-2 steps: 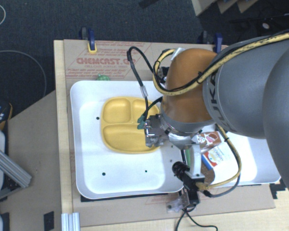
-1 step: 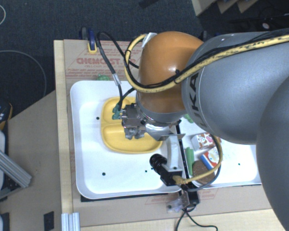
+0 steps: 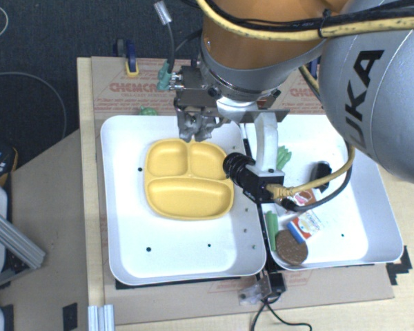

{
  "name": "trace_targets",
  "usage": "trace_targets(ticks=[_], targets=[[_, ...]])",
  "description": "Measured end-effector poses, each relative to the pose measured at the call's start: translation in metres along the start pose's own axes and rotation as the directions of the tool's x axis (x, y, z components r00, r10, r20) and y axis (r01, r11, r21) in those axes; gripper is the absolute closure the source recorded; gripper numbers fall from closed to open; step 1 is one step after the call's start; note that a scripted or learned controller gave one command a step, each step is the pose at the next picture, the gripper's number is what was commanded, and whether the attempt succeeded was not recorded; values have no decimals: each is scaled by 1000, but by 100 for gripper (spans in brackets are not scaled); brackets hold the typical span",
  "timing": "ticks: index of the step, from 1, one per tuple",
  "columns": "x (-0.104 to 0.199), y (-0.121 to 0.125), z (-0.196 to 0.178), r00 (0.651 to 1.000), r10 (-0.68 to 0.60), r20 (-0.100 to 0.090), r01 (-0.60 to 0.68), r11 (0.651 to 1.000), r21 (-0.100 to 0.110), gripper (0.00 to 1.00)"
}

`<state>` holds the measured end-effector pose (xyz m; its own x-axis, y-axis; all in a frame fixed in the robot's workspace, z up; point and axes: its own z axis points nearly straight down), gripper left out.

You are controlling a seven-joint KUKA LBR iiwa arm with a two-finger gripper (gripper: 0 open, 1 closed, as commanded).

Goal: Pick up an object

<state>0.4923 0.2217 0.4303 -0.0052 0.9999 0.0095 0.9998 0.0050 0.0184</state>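
The arm (image 3: 317, 54) is reaching in from the right, its orange band looming over the far edge of both bins. The gripper (image 3: 195, 126) is hanging at the far rim of the yellow divided plate (image 3: 188, 179), just above its back edge; whether it is released or clenched cannot be told. The plate is lying in the left bin (image 3: 124, 254), toward its far right side, leaving bare floor along the near and left edges. Small items are crowding the right bin (image 3: 372, 240) near the shared wall, including a brown round lid (image 3: 290, 247).
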Motion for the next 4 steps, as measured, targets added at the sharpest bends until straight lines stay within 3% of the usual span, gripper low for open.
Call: trace_targets(ticks=[1, 3, 4], targets=[[-76, -1, 8, 1000, 12, 12, -12, 1000, 21, 100], [-70, 0, -13, 1000, 3, 10, -3, 1000, 16, 100], [-11, 3, 2, 1000, -2, 9, 2, 1000, 20, 100]])
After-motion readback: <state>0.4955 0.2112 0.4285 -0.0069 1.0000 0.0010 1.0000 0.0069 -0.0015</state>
